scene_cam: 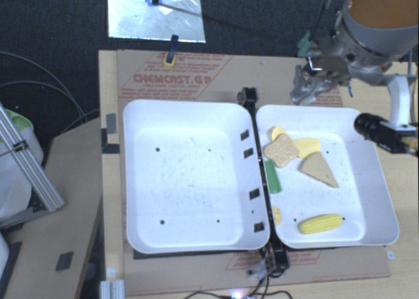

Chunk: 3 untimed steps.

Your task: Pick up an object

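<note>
Pincer [308, 88] tips blurred above right bin [373, 160]

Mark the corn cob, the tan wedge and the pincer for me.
corn cob [321, 224]: camera view, middle of the cob.
tan wedge [319, 170]: camera view, centre of its flat face.
pincer [309, 93]: camera view, between its fingertips.

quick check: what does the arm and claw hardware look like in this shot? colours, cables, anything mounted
The arm enters at upper right: a rounded grey body with an orange band across its upper part. Below it sits a cluttered silver-metal wrist block with thin dark cables looping along its left side and a small teal fitting. The claw is bare grey metal, hanging over the bench just beyond the right bin. No markings are legible.
</note>
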### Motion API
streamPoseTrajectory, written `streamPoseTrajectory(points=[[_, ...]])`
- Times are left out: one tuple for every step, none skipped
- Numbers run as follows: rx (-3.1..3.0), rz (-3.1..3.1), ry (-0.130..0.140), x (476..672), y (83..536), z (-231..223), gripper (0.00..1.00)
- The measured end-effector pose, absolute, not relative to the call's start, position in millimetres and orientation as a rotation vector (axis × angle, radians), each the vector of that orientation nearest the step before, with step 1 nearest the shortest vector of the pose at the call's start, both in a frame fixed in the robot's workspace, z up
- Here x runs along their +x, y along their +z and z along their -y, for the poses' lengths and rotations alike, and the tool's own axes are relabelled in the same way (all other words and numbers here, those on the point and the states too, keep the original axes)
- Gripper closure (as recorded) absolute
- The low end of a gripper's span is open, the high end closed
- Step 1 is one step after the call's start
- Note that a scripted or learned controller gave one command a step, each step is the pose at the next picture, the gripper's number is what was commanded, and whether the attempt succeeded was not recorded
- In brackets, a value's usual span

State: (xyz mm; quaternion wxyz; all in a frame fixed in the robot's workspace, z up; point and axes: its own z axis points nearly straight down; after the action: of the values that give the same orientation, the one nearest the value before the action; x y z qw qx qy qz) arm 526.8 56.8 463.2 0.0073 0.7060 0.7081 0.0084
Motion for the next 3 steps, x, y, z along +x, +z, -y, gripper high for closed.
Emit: streamPoseTrajectory(points=[[2.223,-2.227,-0.008,484.6,362.4,-73.4,1.0],[2.22,-2.214,0.008,498.0,414.5,-25.4,1.0],[2.228,-2.227,-0.015,484.2,193.7,-30.8,1.0]])
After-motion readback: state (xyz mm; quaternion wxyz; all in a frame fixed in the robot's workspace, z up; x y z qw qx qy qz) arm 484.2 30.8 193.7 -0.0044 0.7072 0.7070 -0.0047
